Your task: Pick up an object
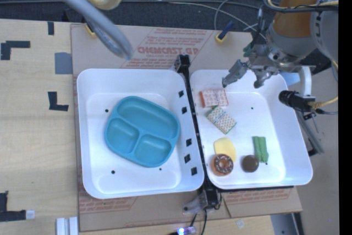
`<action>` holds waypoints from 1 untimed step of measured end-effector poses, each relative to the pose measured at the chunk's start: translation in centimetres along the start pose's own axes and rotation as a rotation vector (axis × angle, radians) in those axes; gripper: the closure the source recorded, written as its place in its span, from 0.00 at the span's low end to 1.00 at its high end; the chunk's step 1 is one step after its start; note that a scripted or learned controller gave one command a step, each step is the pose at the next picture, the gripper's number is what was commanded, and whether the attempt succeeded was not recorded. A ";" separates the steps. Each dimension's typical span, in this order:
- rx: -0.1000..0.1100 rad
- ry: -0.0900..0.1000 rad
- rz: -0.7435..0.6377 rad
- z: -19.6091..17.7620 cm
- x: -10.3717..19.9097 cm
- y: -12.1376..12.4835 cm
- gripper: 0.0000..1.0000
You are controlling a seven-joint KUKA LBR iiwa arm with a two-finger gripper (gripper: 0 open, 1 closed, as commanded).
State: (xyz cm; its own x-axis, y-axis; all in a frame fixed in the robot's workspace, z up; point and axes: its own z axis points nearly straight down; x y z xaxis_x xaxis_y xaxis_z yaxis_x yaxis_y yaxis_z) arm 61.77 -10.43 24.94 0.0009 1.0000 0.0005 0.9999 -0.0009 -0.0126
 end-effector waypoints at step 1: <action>-0.012 -0.001 -0.002 -0.7 0.0 0.2 0.00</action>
